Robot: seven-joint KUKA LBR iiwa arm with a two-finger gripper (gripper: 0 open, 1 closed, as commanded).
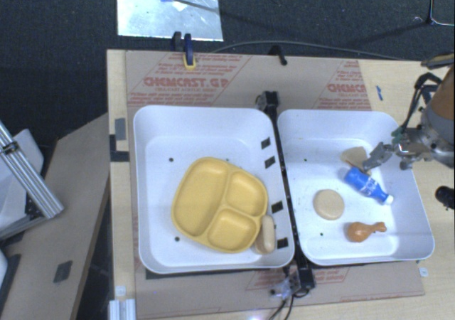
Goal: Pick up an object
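Note:
In the right bin [405,247], a blue bottle [368,186] with a white cap lies on its side. A tan wedge [352,156] sits just above it, a round beige disc [329,204] to its left, and a brown drumstick-shaped toy [364,230] below it. My gripper [392,160] reaches in over the bin's right rim, just up and right of the bottle. It is open, with one finger [376,157] close to the wedge and the bottle, and nothing is between the fingers.
The left bin [153,169] holds a yellow divided tray [219,203] and a pale bread-roll shape [266,233] at the tray's lower right. A black divider [283,190] runs between the bins. A cable [320,47] crosses the bench behind them.

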